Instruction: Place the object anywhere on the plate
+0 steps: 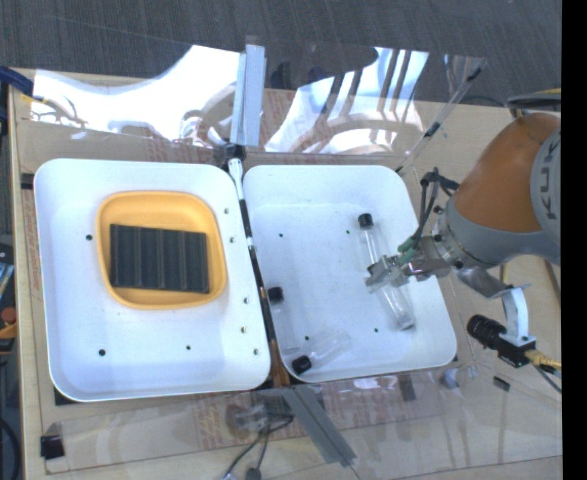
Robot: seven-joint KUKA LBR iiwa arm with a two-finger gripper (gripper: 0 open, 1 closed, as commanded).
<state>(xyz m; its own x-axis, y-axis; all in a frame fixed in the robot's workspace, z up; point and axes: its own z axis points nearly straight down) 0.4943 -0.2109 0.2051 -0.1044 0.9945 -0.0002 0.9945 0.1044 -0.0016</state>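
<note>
Nearest us, a second tube [318,353] lies at the right bin's [303,193] front edge. Farther in, our gripper [385,271] pinches the clear tube [383,268] near its right wall. The yellow plate [158,213] in the left bin [63,328] waits; carrying and placing remain.

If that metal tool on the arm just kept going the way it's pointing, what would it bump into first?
Probably the clear tube with a black cap, lying in the right bin. The tool points leftward and down right over it. Depth is unclear, so contact can't be judged.
</note>
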